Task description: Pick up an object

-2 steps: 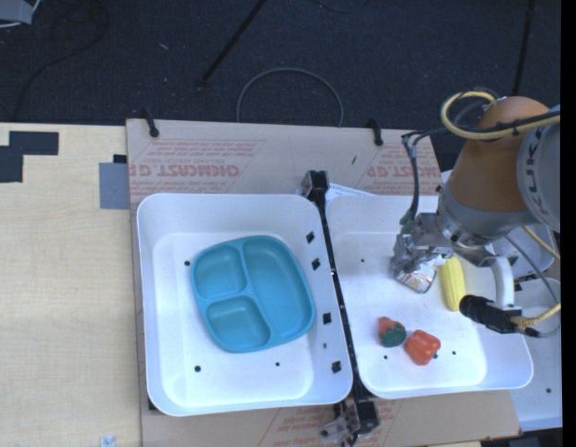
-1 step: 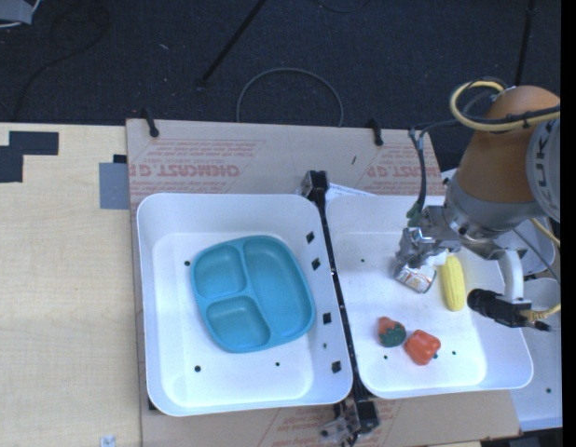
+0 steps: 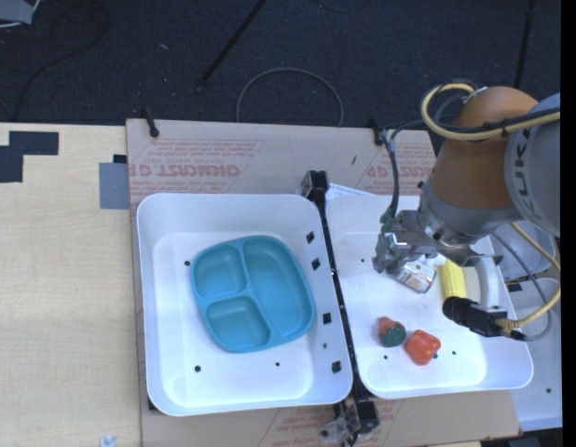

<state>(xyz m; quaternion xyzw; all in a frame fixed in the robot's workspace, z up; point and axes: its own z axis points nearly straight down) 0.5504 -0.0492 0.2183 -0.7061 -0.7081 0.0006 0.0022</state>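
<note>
1. At the near edge of the right bin [image 3: 512, 380] we find two loose items touching each other: an orange-red toy [image 3: 422, 346] and, on its left, a small piece in green and red [image 3: 391, 332]. Either could serve as the object to pick; neither is in contact with the arm.
2. Further in, toward the middle of that bin, the gripper [image 3: 400, 254] sits low over a small pale, silvery item [image 3: 417, 277]. We cannot tell how its fingers stand, nor whether anything lies between them.
3. Risk, in our judgement: the pale item looks flat and slick, so a closing grip may skid off it or push it aside.
4. Risk: the yellow fitting [image 3: 453, 280] and black cabling [image 3: 474, 317] hang close above the near items and could nudge them on a descent.
5. The left bin [image 3: 162, 361] carries a blue divided tray [image 3: 253, 291], well apart from the work.
</note>
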